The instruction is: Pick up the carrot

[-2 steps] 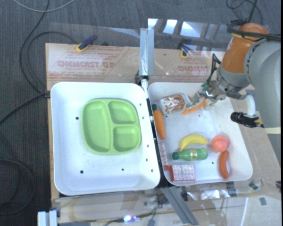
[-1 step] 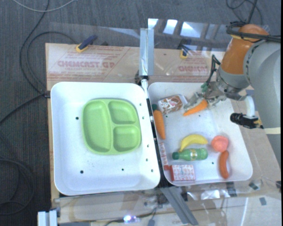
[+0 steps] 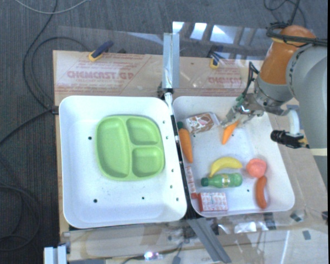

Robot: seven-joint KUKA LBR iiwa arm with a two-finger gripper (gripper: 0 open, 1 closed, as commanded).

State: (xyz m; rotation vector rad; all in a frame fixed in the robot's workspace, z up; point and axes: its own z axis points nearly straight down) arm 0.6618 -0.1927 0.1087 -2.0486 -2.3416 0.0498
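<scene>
Currently arm (image 3: 297, 65) reaches in from right, wrist angled down-left over right bin (image 3: 286, 194). Gripper (image 3: 237, 114) fingers pinch top of carrot (image 3: 228, 132), which hangs tilted near bin's back.

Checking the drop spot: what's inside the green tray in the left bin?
The green tray has three compartments, all bare. The bin floor under it is covered.

In your left bin (image 3: 77, 202): one green divided plate (image 3: 130, 147). In your right bin (image 3: 280, 197): banana (image 3: 226, 163), green bottle (image 3: 223, 180), peach-coloured ball (image 3: 257, 168), sausage (image 3: 261, 192), brown snack packet (image 3: 201, 122), red-and-white packet (image 3: 213, 202).
</scene>
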